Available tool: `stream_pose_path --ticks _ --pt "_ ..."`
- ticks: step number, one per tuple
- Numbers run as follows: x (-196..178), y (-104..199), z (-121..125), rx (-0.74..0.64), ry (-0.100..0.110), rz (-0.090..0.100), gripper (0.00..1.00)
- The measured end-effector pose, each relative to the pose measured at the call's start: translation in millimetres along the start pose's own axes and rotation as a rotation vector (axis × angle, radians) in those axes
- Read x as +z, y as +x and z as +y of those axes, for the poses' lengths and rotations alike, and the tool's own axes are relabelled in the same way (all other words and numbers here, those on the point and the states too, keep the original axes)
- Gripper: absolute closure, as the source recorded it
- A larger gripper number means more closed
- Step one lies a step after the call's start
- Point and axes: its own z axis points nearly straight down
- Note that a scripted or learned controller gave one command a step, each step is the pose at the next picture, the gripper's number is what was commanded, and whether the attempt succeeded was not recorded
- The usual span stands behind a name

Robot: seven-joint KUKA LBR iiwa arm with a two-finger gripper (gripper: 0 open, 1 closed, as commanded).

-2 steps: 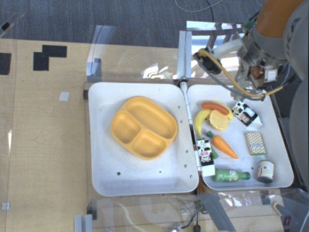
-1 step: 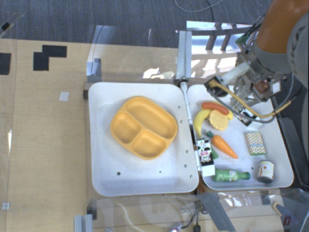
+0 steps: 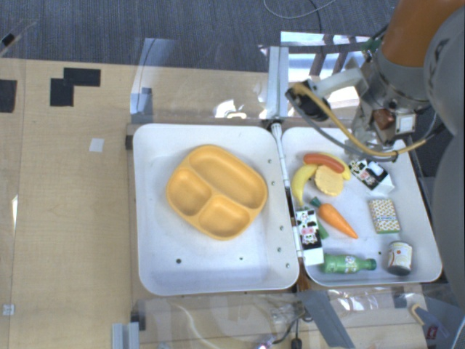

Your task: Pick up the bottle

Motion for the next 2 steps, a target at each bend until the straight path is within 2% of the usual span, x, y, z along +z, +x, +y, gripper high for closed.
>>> stream_pose_path --ticks 1,2 --pt "-58 -20 -8 -0.108 0.000 0.001 1.00" --pt "-38 -28 -61 0.000 0.000 0.000 1.00"
